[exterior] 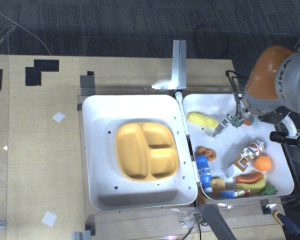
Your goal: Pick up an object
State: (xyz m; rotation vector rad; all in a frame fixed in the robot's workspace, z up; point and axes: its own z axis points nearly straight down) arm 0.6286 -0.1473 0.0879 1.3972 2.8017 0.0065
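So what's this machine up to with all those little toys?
A robot arm reaches in from the right over the right bin, which holds toy foods. Its gripper hangs low beside a yellow corn cob, with nothing picked up yet. The left bin holds a yellow divided tray.

A yellow three-compartment tray (144,150) lies in the left white bin (97,143), which stands on a pale wooden bench (38,160) marked with black patches (41,70).
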